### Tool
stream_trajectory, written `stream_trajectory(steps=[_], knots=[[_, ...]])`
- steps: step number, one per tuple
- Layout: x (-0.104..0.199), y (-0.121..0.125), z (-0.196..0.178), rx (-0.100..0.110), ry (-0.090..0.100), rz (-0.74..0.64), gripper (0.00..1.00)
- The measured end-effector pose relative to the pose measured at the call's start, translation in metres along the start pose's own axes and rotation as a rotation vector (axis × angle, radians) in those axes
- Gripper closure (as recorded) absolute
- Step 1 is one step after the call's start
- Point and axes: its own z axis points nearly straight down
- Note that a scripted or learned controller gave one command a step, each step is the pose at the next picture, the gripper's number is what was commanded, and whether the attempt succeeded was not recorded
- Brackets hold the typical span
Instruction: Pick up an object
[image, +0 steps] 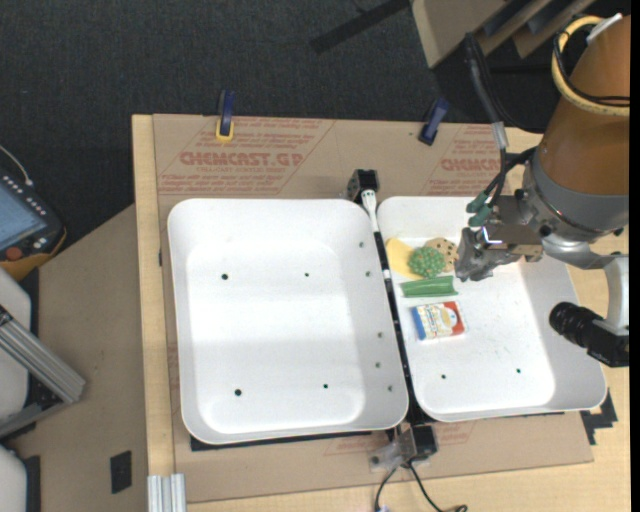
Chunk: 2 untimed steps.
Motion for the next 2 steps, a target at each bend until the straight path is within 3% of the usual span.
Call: stream_trajectory(steps=[1,2], knots=[[0.000,0.001,-0.010,-0.002,-0.001,-0.001,1.00],[-0.029,-0.001,0.063,0.007,0.000,0.004,1.00]])
